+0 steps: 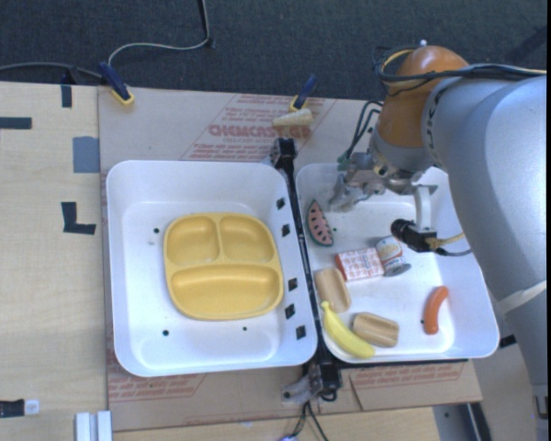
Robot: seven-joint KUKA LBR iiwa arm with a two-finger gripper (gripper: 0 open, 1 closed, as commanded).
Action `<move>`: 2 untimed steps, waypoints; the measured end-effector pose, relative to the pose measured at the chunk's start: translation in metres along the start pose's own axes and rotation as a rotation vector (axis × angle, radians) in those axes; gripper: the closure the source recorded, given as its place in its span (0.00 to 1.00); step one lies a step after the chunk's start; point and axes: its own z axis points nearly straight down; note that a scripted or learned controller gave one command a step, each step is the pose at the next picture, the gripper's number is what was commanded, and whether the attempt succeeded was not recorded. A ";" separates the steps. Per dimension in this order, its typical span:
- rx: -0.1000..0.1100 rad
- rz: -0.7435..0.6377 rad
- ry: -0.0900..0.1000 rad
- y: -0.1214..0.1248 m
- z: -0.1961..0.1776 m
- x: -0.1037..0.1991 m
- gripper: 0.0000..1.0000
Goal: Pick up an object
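My gripper (354, 189) hangs over the back of the right bin (466, 283), below the orange band of the wrist. Just to its front left lies a watermelon slice (320, 224), apart from the gripper. Further forward are a red and white carton (359, 265) with a small can (391, 255) beside it. A bread roll (331, 288), a banana (343, 333), a second bun (375, 328) and a red sausage (434, 310) lie near the bin's front. I see nothing held by the gripper.
The left bin (129, 274) holds a yellow divided plate (224, 265). A black clamp strip (292, 237) runs between the two bins. The grey arm (496, 182) covers the right bin's right side. Cables and clips lie on the cardboard behind the bins.
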 end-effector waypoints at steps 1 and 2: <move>0.000 0.000 0.000 0.000 0.000 0.000 0.00; 0.001 0.001 0.001 -0.001 0.010 0.001 0.00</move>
